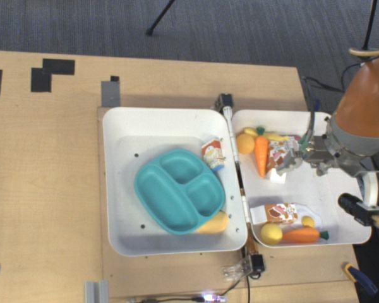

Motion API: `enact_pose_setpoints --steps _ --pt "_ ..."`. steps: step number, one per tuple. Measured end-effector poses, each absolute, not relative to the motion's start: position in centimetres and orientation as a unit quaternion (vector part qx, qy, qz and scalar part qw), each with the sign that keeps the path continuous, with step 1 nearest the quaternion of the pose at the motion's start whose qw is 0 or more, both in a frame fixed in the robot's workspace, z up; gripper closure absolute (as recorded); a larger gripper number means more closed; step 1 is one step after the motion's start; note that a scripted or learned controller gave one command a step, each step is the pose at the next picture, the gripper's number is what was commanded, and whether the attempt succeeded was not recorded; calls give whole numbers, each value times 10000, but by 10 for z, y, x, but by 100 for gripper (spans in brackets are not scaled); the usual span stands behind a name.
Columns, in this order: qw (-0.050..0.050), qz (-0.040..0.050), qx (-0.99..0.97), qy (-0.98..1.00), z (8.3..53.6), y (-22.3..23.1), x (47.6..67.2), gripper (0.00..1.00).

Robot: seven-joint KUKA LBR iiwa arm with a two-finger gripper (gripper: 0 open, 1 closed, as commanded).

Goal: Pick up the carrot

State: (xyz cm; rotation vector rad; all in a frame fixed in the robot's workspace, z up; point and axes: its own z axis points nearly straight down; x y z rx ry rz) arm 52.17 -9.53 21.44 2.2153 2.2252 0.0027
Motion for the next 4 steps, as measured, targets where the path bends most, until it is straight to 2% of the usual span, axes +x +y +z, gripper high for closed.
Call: enact_pose_setpoints --steps 1,2,3,4 --pt "4 9 7424 6699 184 -42 585 0" --pt "9 13 7200 6940 103 -75 597 0" --pt "25 24 7405 6720 187 -58 669 0" --pt "14 10 7116 7026 85 -86 608 0"
